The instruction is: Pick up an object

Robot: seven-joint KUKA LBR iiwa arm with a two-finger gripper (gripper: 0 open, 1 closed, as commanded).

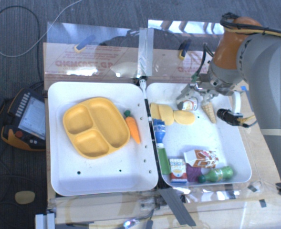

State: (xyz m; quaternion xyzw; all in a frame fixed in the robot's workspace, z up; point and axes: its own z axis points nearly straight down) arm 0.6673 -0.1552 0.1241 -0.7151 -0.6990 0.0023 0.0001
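My gripper [193, 97] hangs low over the back of the right bin [235, 142], below the arm's orange band. Directly under it are a small white and red item [190, 104] and pale yellow toy food pieces [171, 114]. A toy ice cream cone [208, 111] lies just right of the gripper. Toward the bin's front lie a small carton [203, 158], a little red and white box [177, 170], a purple piece [193, 173] and a green toy vegetable [217, 174]. A blue tube [159, 130] and a green stick [163, 159] lie along its left wall.
The left bin [59, 175] holds a yellow divided plate [96, 126] with a toy carrot [132, 128] at the plate's right edge. A handheld pendant [25, 117] rests on the floor at the left. A clear sheet [97, 51] stands behind the bins.
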